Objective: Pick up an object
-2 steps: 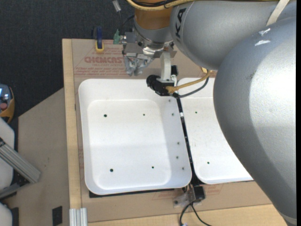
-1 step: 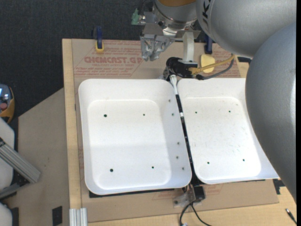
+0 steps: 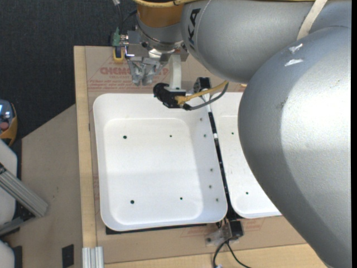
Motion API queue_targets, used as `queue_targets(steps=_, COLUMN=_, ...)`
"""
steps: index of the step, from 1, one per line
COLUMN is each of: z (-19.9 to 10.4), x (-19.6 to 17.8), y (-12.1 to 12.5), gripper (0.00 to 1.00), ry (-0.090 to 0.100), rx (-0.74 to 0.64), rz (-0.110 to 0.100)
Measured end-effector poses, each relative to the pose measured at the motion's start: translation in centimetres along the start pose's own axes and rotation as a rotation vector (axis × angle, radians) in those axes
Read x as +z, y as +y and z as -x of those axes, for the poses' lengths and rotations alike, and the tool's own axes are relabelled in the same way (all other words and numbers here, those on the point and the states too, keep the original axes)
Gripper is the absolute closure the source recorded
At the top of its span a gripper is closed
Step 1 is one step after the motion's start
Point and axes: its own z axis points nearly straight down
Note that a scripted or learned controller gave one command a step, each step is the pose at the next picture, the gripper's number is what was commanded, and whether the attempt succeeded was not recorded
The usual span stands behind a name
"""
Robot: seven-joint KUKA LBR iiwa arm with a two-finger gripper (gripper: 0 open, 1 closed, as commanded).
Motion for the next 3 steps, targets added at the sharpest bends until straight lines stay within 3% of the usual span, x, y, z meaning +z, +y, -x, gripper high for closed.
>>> queue_targets(steps=1, z=7.9, x=-7.7, y=0.1, gripper=1.00, ry=-0.001, rx=0.011, rz=0.011)
queue_targets(steps=2, z=-0.1, x=4.3, y=-0.1, gripper=1.00, ry=-0.001, rx=-0.001, rz=-0.006)
queue_targets(steps=3, z=3.7, x=-3.2, y=0.2, gripper=1.00, ry=0.000, rx=0.008, rz=0.012)
